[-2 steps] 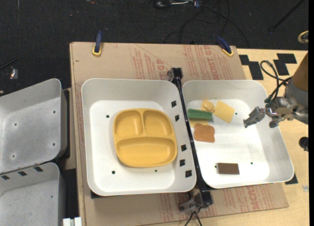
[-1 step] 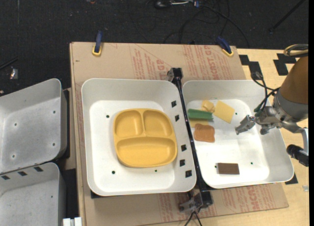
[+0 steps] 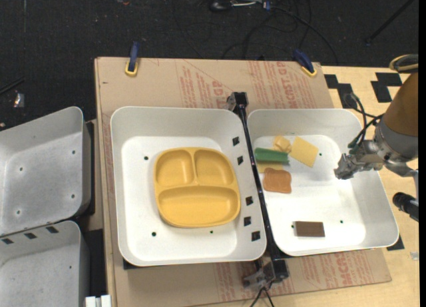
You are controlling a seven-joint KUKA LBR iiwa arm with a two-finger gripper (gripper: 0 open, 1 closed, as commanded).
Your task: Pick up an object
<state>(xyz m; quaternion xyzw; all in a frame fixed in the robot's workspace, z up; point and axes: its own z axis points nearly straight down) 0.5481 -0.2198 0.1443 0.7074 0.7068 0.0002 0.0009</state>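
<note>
- Nearest the cam: a clamp [image 3: 266, 274] at the bench's front edge, gripping where the two bins meet; prob. there to keep them from sliding
- Just past it, in the right bin [image 3: 373, 229], a dark brown flat block [image 3: 309, 229] lies alone near the front wall, well apart from the rest
- Left bin [image 3: 133, 166] holds a yellow divided tray [image 3: 197, 187] w/ three compartments, lying flat in the middle; nothing in its compartments
- My possible targets sit clustered at the right bin's back-left, close to the divider: a green bar [image 3: 271, 156], a pale yellow wedge [image 3: 305, 152] just beside it, a small yellow piece [image 3: 283, 143] behind, and an orange-brown slab [image 3: 277, 180] in front of the green bar
- They look small, flat, toy-food-like; low profiles, so I judge a top-down pinch needs good alignment
- My gripper [image 3: 347, 165] is over the right bin's right side, near the wedge but apart from it, touching no object
- Fingers: too small and blurred, I cannot tell if open or closed; nothing visible between them
- Judgement: pick not yet made; wedge is the closest candidate, and the lone brown block has the most free room around it
</note>
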